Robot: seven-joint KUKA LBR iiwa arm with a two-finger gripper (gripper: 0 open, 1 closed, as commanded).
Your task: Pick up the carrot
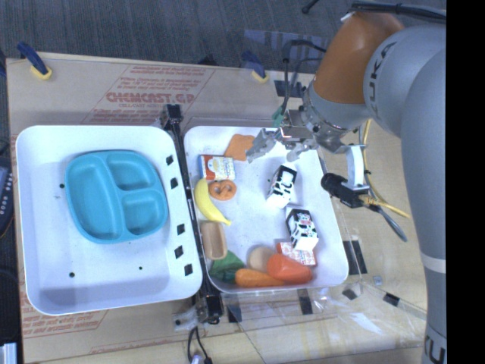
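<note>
The carrot lies along the near wall of the right bin, beside a green leafy piece. It looks light, stiff and smooth; the mid-body seems the best hold. The gripper hangs spread and empty at the bin's far end.

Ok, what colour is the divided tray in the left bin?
Light blue; the divided tray shows clearly in the camera view, lying in the white left bin.

Tool hangs open over right bin; carrot lies at its near edge.
</note>
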